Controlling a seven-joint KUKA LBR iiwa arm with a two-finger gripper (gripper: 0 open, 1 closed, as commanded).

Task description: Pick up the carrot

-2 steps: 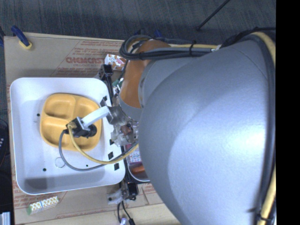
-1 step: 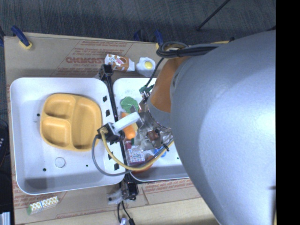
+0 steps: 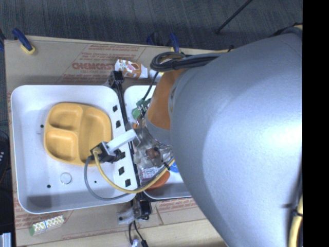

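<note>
The grey arm [image 3: 241, 133] with its orange band [image 3: 162, 104] covers most of the right bin [image 3: 134, 94]. My gripper [image 3: 149, 161] reaches down at the right bin's left side, close to the divider between the bins. Just below it, at the bin's near edge, an orange sliver [image 3: 160, 180] peeks out, possibly the carrot; most of it is hidden by the wrist. Whether anything sits between the gripper's tips cannot be made out.
A yellow divided plate [image 3: 77, 133] lies in the left bin [image 3: 25, 153]. A yellow cable [image 3: 110, 181] loops from the wrist over that bin's right part. A small packet [image 3: 128, 68] sits behind the bins, another [image 3: 49, 224] at the front left.
</note>
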